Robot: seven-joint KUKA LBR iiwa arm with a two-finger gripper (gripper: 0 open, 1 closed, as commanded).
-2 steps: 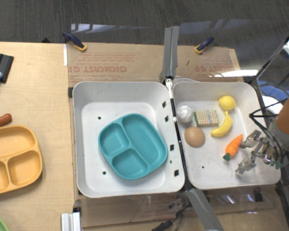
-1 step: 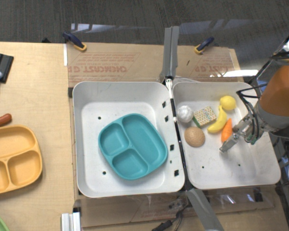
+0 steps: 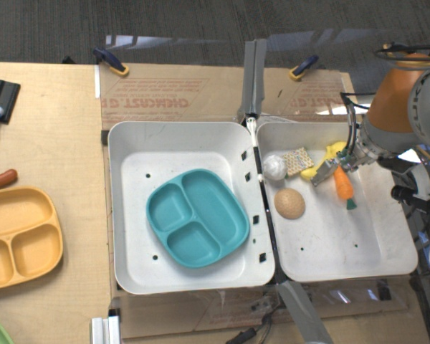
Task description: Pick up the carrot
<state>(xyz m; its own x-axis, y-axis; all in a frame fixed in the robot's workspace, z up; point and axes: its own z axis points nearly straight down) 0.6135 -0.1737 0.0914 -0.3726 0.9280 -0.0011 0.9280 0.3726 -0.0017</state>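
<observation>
The carrot (image 3: 343,183) is orange with a small green end pointing toward the front. It is in the right bin (image 3: 387,253), in its upper middle part. My gripper (image 3: 327,171) reaches in from the right and sits just left of the carrot's upper end, right against it. Whether the carrot is in its grasp cannot be made out. The grey arm with its orange band (image 3: 395,100) stands over the bin's back right corner.
A yellow banana (image 3: 332,151) lies behind the gripper. A tan cracker-like piece (image 3: 296,161), a white ball (image 3: 274,167) and a brown egg-shaped thing (image 3: 289,203) sit to its left. The left bin (image 3: 129,264) holds a teal divided plate (image 3: 196,217).
</observation>
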